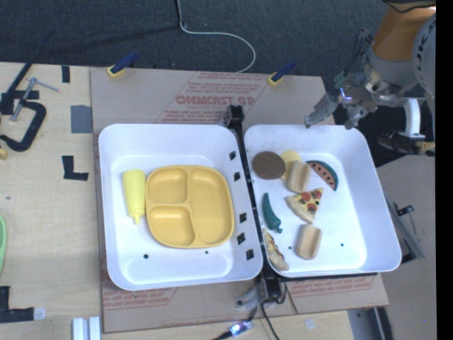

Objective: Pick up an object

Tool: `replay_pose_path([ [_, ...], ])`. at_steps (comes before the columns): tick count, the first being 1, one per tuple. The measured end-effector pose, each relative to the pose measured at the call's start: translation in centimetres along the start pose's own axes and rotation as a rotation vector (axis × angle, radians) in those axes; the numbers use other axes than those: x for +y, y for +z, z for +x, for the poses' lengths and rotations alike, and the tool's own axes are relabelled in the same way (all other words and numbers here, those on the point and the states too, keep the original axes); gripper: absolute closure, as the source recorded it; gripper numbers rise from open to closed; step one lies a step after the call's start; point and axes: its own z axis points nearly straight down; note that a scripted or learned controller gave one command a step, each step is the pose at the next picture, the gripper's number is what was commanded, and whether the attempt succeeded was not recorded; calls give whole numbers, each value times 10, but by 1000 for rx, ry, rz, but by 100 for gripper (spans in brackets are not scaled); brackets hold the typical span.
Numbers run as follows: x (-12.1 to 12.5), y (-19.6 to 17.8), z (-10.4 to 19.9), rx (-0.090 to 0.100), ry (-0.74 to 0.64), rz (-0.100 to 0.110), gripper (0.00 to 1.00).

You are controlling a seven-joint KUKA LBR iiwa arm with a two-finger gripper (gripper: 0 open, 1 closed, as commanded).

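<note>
My gripper (pixel 330 115) hangs above the far edge of the right bin (pixel 354 253), its two grey fingers spread apart with nothing between them. Below it in that bin lie a brown round cookie (pixel 269 164), a tan bread piece (pixel 296 175), a watermelon slice (pixel 324 173), a pizza slice (pixel 306 204), a green pepper (pixel 270 213), another tan bread piece (pixel 308 241) and a banana-like piece (pixel 275 252) by the near-left corner. The left bin (pixel 120 261) holds a yellow divided plate (pixel 190 205) and a yellow bottle (pixel 134 193) to its left.
Both bins rest on a cardboard sheet (pixel 205 98) clamped at the back. A black clamp (pixel 21 119) lies on the wooden bench at far left. A white cable (pixel 212 34) runs over the dark cloth behind.
</note>
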Motion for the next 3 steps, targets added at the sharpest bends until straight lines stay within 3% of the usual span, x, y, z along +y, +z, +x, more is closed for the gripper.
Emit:
replay_pose_path([
  [1, -64, 157, 45, 6, 0, 20, 0],
  [2, -58, 137, 42, 0, 0, 3, 100],
  [3, -45, 51, 126, 2, -9, -9, 100],
])
